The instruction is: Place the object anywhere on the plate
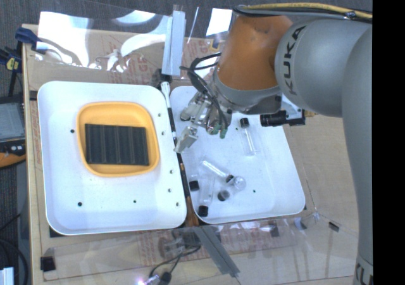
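I am hanging my hand (190,130) over the left part of the right bin (288,195), close to the wall it shares with the left bin (50,151). Whether it is apart or together I cannot tell. The clear tubes (221,179) I am meant to pick from are lying loose on that bin's floor, just below and right of my hand. The yellow plate (85,119) is waiting in the left bin, so I judge I am lining up a pick here first.
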Controlling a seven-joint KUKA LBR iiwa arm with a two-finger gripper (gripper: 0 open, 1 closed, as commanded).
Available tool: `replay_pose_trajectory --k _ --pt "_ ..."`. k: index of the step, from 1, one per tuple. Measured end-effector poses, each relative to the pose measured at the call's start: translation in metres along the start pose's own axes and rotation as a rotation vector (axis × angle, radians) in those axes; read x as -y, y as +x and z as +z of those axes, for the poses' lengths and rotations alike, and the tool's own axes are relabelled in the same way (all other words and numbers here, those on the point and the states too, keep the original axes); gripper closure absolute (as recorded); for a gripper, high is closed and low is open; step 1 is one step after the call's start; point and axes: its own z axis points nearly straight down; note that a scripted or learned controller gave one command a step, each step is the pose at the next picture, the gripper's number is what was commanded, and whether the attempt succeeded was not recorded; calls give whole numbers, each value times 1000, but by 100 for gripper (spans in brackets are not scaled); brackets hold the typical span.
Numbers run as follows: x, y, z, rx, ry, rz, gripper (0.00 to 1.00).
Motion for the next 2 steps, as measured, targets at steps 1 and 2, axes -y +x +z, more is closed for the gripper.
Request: replay_pose_trajectory --k 1,2 --pt "-12 16 17 1 -2 -327 0" --pt "15 -64 17 5 -2 -392 0"
